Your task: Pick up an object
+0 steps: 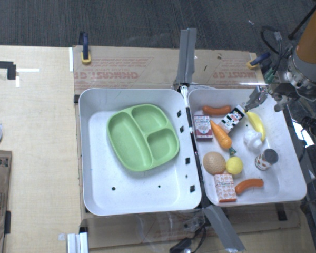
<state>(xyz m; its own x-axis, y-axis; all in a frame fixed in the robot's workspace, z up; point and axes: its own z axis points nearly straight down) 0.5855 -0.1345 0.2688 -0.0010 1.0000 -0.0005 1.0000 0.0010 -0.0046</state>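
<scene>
Gripper (256, 97) hangs over right bin's (297, 194) far edge, angled down twd the black-and-white carton (233, 118) and banana (255, 124) just below it, prob. lining up a grab. Nothing between its fingers; whether they're apart or together can't be told. Green plate (142, 136) sits in left bin (95, 194).

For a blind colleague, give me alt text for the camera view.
The gripper hangs over the right bin, near a black-and-white carton among toy foods. The left bin holds a green divided plate.
</scene>
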